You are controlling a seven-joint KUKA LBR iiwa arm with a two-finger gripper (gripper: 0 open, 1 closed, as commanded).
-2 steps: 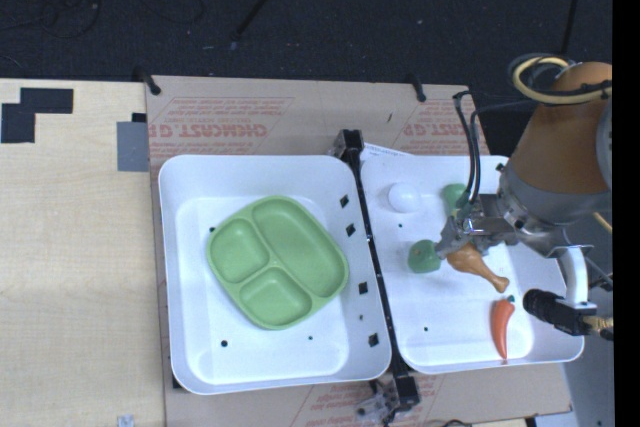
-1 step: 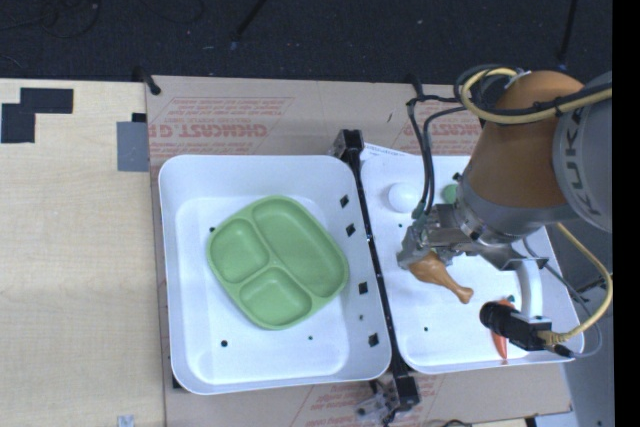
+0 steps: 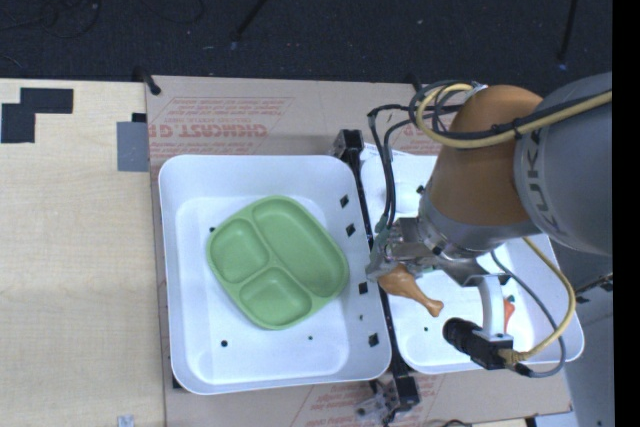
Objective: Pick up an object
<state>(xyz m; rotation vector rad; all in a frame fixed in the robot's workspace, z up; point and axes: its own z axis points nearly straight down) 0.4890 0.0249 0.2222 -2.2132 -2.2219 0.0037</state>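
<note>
By the right white shallow plastic bin's (image 3: pixel 560 355) left edge lay a tan plastic drumstick (image 3: pixel 412 287); the two-finger gripper (image 3: pixel 392 258) hung just above its thick end, spread indiscernible; descending centred seemed wisest; farther left sat a green divided plate (image 3: pixel 276 261).

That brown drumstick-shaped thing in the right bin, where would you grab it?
Probably across the thin shank of the drumstick, coming straight down. It lies flat, slanting from its thick end beside the bin's left wall to its small knob, so fingers would straddle the shank crosswise.
</note>
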